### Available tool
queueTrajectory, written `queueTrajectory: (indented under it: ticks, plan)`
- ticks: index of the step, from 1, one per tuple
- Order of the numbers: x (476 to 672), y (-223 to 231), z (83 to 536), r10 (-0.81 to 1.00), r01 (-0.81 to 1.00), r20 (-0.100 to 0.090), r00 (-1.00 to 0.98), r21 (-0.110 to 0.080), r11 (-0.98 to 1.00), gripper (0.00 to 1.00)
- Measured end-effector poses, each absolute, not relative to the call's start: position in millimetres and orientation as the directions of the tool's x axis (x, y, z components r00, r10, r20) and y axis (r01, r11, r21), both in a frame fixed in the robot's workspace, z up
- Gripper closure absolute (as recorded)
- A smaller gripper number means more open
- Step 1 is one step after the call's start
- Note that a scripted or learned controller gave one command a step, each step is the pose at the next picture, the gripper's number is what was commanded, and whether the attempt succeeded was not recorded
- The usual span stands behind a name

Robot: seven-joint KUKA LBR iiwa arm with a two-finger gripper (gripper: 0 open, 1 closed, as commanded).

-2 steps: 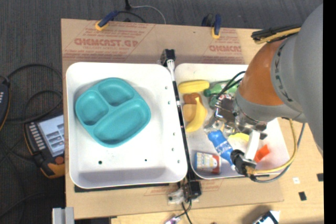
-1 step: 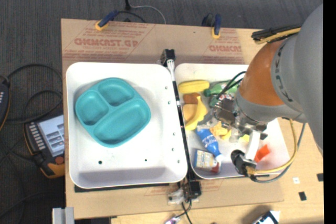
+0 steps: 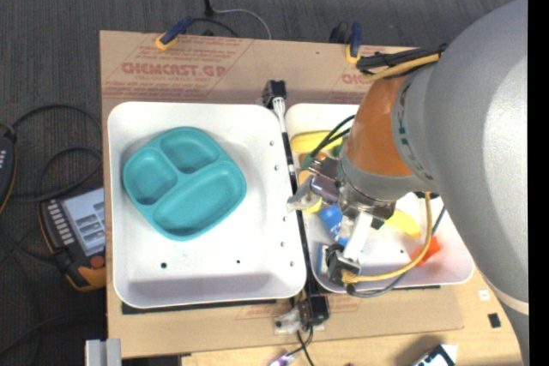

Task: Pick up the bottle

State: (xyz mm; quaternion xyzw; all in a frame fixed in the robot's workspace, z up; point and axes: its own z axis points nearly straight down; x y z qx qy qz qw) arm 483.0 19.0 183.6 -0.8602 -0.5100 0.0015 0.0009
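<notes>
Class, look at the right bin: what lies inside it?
A yellow thing, a blue thing and an orange thing peek out inside the right bin. The arm covers most of its floor, so what else lies there cannot be told.

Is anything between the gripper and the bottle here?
Cannot tell. The arm hides most of the right bin; a blue thing, a yellow thing and an orange thing crowd round the gripper, and which is the bottle is unclear.
</notes>
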Motion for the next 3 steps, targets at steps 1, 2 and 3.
queueTrajectory:
  ticks: [1, 2, 3]
  plan:
    - [482.7, 56.3, 183.6, 0.786, 0.786, -0.003, 0.619, -0.003, -0.619, 0.0]
    - [483.1, -4.9, 183.8, 0.717, 0.717, -0.003, 0.697, -0.002, -0.697, 0.0]
    - [482.7, 47.3, 183.6, 0.569, 0.569, -0.004, 0.822, -0.002, -0.822, 0.0]
